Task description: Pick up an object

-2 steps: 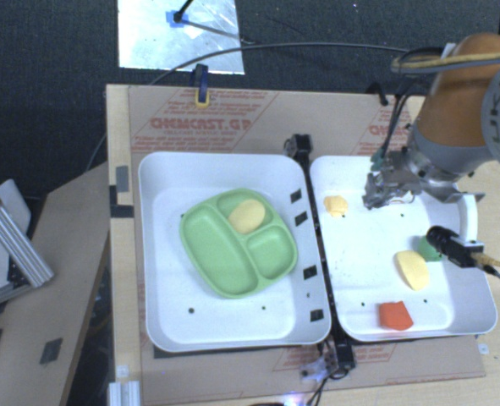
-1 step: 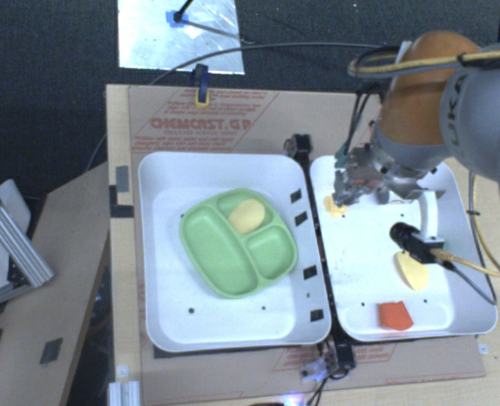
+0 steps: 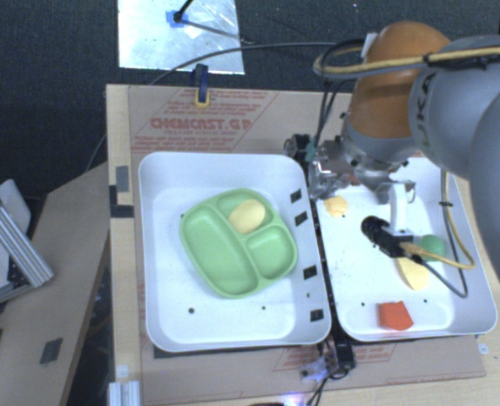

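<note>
In the camera view we see two white bins side by side on the surface [image 3: 199, 123]. The arm [image 3: 453, 117] reaches in from the right and bends low over the far corner of the right bin [image 3: 461, 311]. Its hand [image 3: 324, 178] sits close to the wall that divides the two bins.

We cannot tell whether the hand is released or clenched, because the wrist body hides that part. We see nothing gripped in it.

The task names no particular object, so we judge the target by closeness. The small yellow piece [image 3: 337, 205] lies on the right bin's floor just beside the hand, on the near side, and we take it for the likeliest pick. It lies loose and apart from the other items, which should leave room to approach it. The dividing wall is near, though, and could get in the way of a grasp.

The other candidates in that bin lie further toward us:
- a green ball [image 3: 434, 245]
- a pale yellow wedge [image 3: 414, 274] just beside the ball
- an orange block [image 3: 395, 315] near the front rim

In the left bin [image 3: 165, 307] a green tray [image 3: 233, 256] lies flat. A yellow lump [image 3: 248, 216] rests in the tray's far compartment, well apart from the hand. To our eye the grasp is not yet made.
</note>
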Controlling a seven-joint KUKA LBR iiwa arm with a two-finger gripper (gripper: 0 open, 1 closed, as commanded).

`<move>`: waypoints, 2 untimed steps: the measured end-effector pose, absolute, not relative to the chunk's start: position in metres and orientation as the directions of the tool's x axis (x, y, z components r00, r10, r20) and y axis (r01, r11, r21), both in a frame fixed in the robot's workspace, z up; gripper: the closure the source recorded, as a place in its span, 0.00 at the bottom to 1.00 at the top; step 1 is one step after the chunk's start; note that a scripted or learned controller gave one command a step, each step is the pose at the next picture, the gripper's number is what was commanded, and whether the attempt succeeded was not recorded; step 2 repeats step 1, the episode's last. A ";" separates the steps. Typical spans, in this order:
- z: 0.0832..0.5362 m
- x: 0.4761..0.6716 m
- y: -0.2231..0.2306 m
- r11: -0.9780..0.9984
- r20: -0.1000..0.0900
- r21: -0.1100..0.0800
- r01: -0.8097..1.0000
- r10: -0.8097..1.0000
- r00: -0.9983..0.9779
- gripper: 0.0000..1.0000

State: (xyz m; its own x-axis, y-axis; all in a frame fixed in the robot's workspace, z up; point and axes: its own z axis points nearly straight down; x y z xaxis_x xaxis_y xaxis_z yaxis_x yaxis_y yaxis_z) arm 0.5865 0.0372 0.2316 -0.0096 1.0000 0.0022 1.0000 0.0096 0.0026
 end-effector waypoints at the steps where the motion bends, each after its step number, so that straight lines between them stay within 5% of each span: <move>1: 0.223 0.592 0.082 0.009 0.002 0.002 1.000 1.000 -0.009 1.00; 2: 0.223 0.592 0.082 0.009 0.002 0.002 1.000 1.000 -0.009 1.00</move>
